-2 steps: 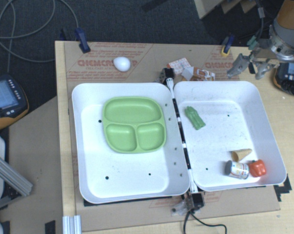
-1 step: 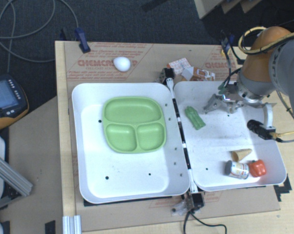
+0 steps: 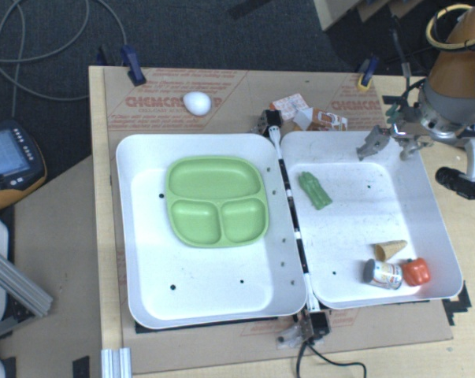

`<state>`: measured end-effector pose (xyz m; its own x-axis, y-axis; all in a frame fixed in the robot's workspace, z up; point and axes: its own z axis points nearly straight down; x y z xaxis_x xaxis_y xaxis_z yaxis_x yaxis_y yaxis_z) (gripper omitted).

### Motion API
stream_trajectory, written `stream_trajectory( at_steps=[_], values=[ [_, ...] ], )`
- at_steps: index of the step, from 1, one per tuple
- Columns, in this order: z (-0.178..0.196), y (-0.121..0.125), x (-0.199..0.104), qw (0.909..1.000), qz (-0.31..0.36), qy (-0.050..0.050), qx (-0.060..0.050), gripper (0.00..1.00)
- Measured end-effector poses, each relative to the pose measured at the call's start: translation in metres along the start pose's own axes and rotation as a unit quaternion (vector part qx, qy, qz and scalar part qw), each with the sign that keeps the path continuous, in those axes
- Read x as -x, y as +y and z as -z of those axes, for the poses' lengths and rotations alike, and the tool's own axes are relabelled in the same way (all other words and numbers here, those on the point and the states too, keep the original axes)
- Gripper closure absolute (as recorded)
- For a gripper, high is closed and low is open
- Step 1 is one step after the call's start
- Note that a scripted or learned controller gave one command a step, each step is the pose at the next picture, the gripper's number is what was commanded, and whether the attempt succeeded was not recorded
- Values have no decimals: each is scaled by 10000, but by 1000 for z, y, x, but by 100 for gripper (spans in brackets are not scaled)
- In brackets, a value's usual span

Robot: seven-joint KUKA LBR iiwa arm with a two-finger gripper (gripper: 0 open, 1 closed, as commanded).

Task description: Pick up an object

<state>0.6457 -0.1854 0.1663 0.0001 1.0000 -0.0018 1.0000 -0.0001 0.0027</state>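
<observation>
The green block (image 3: 314, 190), lying alone in the right bin (image 3: 426, 203), is your easiest target: bring the tool (image 3: 388, 142), fingers spread and empty, squarely over it before descending.

We see a pale green divided tray (image 3: 217, 201) in a white bin (image 3: 142, 290) (faintly speckled), plus a darker green block (image 3: 315, 190).

A green divided plate (image 3: 217, 200) lies in the left bin (image 3: 142, 290); the gripper (image 3: 388, 142) hovers over the right bin's (image 3: 434, 211) far edge.
</observation>
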Motion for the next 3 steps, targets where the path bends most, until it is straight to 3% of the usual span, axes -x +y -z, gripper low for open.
stream_trajectory(
  at_steps=[1,2,3],
  values=[
    [-34,-9,-59,10000,5,15,-22,0],
    [-82,4,-95,10000,4,13,-22,0],
    [-82,-43,-91,10000,-3,12,-23,0]
  ],
)
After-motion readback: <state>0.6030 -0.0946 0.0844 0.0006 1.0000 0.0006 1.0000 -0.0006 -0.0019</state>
